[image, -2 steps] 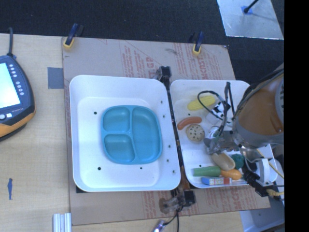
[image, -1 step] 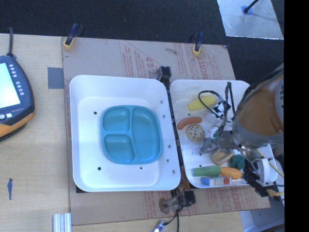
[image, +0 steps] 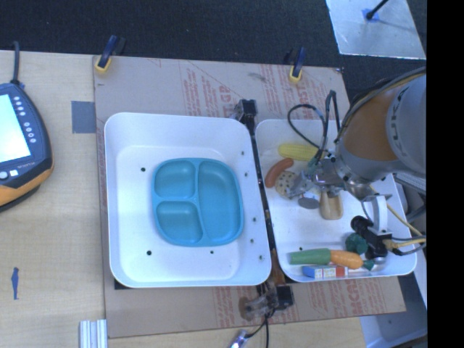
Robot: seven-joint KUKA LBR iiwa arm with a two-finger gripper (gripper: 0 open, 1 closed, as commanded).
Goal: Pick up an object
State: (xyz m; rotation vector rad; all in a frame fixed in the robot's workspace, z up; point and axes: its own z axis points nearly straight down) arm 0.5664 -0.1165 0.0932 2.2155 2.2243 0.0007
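Note:
The right white bin (image: 290,245) holds several small toys: a yellow corn-like piece (image: 298,151), an orange-brown sausage (image: 278,171), a speckled grey round piece (image: 287,186), a tan cylinder (image: 331,206), a green stick (image: 310,256), an orange carrot-like piece (image: 346,259), a small white, red and blue box (image: 326,272) and a dark green piece (image: 360,225). My gripper (image: 317,185) hangs low over the middle of this bin, between the speckled piece and the tan cylinder. The wrist body hides its fingers.
The left white bin (image: 127,194) holds a blue divided plate (image: 197,201). A teach pendant (image: 18,143) lies at the far left on the bench. Clamps (image: 106,55) hold the cardboard at the back. Cables (image: 312,122) loop over the right bin's far edge.

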